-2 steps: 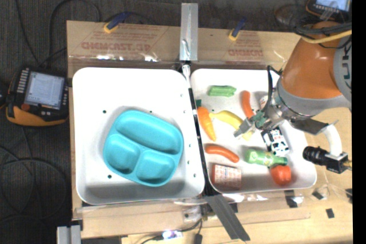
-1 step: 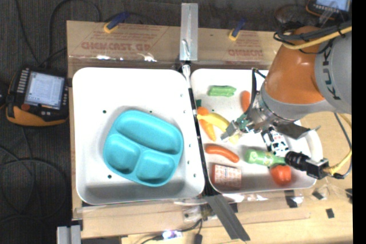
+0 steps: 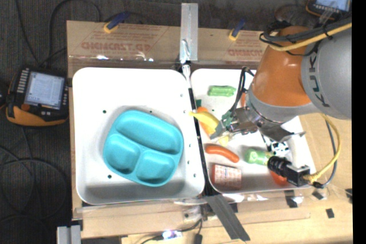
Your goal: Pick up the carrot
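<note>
The carrot [image 3: 221, 152], a glossy orange-red stick, lies flat in the right bin [image 3: 200, 80] near its left wall, just above a can. My gripper [image 3: 227, 123] hangs over the middle of that bin, a short way above and to the right of the carrot and apart from it. Its tip is close to a yellow banana-like piece [image 3: 206, 120]. The arm's orange band and grey wrist hide the right part of the bin.
The right bin also holds a green piece [image 3: 221, 90] at the back, a second green piece [image 3: 257, 156], a pink-labelled can [image 3: 227, 175] at the front and a red piece [image 3: 277, 178]. A blue divided plate [image 3: 144, 146] sits in the left bin [image 3: 91, 88].
</note>
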`<action>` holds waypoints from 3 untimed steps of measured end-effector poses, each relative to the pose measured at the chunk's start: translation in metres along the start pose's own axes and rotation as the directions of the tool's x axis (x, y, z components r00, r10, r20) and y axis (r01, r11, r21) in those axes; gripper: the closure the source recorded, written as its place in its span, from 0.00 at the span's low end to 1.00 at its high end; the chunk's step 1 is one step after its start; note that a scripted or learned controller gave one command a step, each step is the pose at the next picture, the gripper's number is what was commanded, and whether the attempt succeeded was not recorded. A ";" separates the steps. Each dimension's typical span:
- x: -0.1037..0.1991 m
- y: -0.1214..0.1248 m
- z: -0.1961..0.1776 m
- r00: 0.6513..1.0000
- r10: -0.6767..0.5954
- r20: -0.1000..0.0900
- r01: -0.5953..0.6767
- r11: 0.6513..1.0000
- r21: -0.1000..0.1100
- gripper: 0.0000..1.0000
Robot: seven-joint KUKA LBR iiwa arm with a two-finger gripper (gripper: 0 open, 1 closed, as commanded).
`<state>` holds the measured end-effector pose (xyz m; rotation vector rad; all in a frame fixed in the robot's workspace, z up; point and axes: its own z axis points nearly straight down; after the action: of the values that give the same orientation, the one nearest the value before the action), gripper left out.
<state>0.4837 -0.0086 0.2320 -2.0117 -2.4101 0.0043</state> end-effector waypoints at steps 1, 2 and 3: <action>-0.005 -0.001 -0.037 0.980 0.198 0.002 -0.198 0.980 0.000 1.00; -0.010 -0.002 -0.009 0.949 0.316 0.003 -0.316 0.949 0.002 1.00; 0.007 0.000 0.000 0.875 0.484 0.002 -0.484 0.875 0.003 1.00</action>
<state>0.4829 -0.0017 0.2323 -2.5499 -1.8297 0.0102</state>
